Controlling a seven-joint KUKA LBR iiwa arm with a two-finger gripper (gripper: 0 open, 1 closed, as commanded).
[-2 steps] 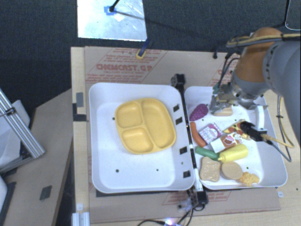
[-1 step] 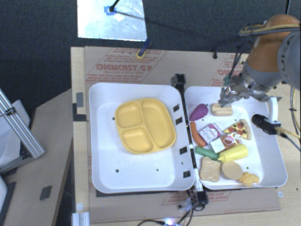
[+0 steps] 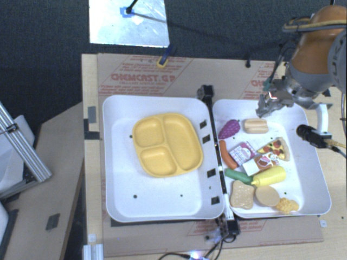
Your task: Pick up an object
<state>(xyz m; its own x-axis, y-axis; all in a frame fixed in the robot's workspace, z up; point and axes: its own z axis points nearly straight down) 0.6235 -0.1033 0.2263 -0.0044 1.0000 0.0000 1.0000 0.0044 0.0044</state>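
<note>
The gripper hangs in the upper right of the frame, over the far edge of the right bin. Its fingers are small and dark against the bin wall, and whether they stand apart or closed cannot be told; nothing shows between them. Just below and left of the tips lies a pale bread roll, close to them but apart as far as can be seen.

Outward from there, the right bin holds a crowd of toy food. A purple piece lies left of the roll. Below it are a red-orange sausage, a pink and white packet and a pizza slice toward the right. Lower down a green vegetable touches a yellow squeeze bottle lying on its side. Along the near edge sit a slice of toast, a round tan bun and a small golden nugget, close together.

The left bin, in the middle of the frame, holds a yellow tray with three compartments, lying tilted, with nothing in its compartments.

The arm, grey with an orange band, comes in from the upper right corner. A black cylinder juts over the right bin's right rim.
</note>
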